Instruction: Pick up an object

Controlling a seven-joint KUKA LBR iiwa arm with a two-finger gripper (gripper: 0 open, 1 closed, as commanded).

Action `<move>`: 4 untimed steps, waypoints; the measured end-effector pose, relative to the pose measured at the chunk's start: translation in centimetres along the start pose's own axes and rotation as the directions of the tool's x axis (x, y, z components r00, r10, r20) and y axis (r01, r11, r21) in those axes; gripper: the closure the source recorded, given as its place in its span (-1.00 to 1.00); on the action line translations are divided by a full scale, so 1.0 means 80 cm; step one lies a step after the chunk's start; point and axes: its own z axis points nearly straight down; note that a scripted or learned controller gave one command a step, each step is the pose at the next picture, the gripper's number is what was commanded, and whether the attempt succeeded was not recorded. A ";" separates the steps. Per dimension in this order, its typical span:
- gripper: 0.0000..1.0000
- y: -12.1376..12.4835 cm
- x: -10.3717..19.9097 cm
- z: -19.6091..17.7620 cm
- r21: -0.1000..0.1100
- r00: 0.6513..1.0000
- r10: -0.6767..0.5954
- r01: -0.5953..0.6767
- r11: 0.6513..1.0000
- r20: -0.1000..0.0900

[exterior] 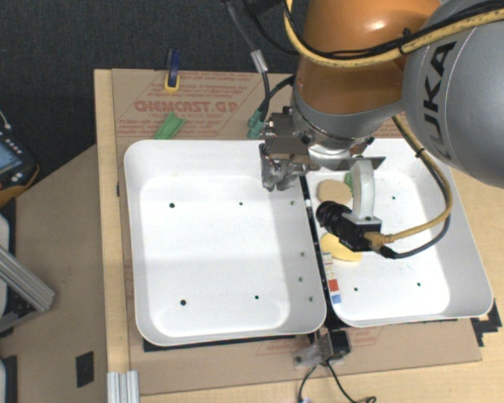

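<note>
Over the wall where the two white bins meet, your end effector [277, 175] hangs low at the far corner of the left bin [202, 250]. You cannot tell whether it is released or clenched, and nothing shows in its grasp. This looks like the approach step. A tan object [329, 191] and a yellow object [347, 253] lie in the right bin [420, 284], just beside it. Your next move likely calls for centring over one, then descending.

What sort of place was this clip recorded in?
Probably a robotics lab test bench: a KUKA arm hangs over a left bin and right bin, both shallow and white, on a brown board with a blue clamp at its far edge.
</note>
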 end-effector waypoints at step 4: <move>1.00 0.004 0.042 -0.099 -0.002 1.000 -0.006 0.006 1.000 -0.002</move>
